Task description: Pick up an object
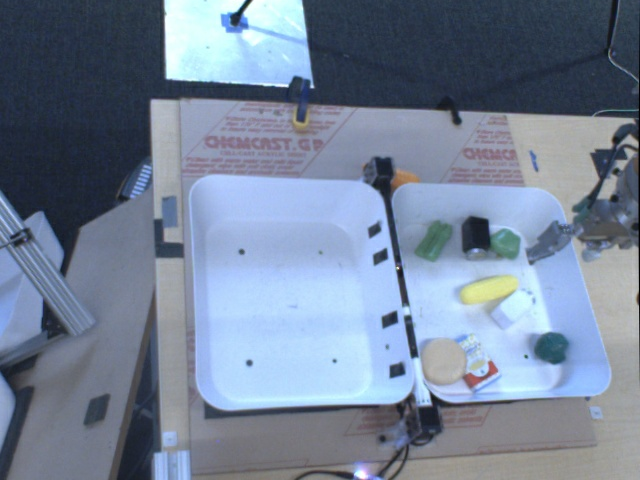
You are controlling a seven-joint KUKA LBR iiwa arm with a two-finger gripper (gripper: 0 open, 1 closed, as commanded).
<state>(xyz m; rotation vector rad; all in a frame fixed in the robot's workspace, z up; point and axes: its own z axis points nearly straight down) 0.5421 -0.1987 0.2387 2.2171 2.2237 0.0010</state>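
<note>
- The gripper (556,240) hangs at the right bin's (585,298) right rim, entering from the right edge of the view; whether it is apart or together cannot be told — it is too small and blurred.
- Nothing is seen between its tips, so by this view it holds nothing.
- Nearest thing: the green block (506,243), just left of the gripper, roughly level with it.
- Further left sit the black box (475,236) and the green cylinder (434,240).
- Below-left lies the banana (489,289) — its long axis runs left-right, slightly tilted — with the white cube (512,309) touching its lower right end.
- Judgement: the likeliest pick is the green block; the move would be a short shift left, then down.
</note>
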